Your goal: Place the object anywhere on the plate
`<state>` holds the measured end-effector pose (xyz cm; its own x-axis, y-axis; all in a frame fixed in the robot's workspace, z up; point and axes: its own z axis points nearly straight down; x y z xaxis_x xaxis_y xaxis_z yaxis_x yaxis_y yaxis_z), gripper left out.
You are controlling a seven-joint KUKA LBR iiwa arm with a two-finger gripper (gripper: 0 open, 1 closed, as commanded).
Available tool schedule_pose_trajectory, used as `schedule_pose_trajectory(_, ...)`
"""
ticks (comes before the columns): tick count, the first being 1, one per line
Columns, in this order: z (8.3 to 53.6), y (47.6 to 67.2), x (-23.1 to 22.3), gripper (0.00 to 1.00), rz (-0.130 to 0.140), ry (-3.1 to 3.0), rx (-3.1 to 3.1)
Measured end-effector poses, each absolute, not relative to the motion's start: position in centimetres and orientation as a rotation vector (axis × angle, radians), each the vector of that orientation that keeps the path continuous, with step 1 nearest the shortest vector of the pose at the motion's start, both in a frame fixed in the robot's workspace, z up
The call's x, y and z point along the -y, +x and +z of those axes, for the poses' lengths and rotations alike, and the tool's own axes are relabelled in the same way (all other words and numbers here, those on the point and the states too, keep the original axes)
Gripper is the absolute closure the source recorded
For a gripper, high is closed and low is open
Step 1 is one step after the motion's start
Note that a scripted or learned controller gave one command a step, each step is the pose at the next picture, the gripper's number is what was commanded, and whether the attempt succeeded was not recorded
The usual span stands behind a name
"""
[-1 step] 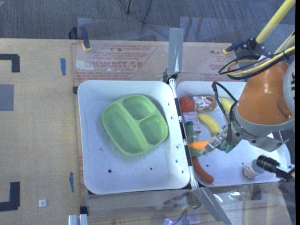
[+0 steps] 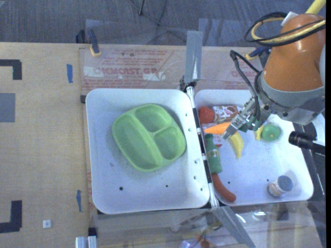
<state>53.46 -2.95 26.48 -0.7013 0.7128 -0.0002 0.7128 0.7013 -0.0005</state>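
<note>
Two shallow white bins sit side by side on my bench. The left bin (image 2: 103,190) holds one thing: a green plate (image 2: 149,136) with three compartments, lying flat near the bin's middle. It is bare, which suits it as the drop spot for whatever I pick.

My arm (image 2: 292,61), grey with an orange band, reaches in from the right and hangs over the right bin (image 2: 258,185), where the loose items lie. That, I judge, is why I am here and not over the plate: the pick comes first.

My pincer (image 2: 239,125) is low among the toys near the bin's left wall. Its tips sit at the end of an orange carrot (image 2: 216,129) and just above a yellow banana (image 2: 237,144). The tips are too small and cluttered for me to say whether they are spread or closed, or whether anything sits between them.

The task's thing is most likely the carrot or the banana; I cannot tell which. The carrot is slim and tapered and points left. The banana is short and curved.

Nearby lie a red toy (image 2: 206,114), a green round toy (image 2: 270,133), a green piece (image 2: 214,161), a red sausage (image 2: 223,190) and a small jar (image 2: 281,185).
</note>
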Motion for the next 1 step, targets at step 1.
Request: schedule_pose_trajectory(1,24.89,57.91,-6.44,1.0,-0.001,-1.03,2.971)
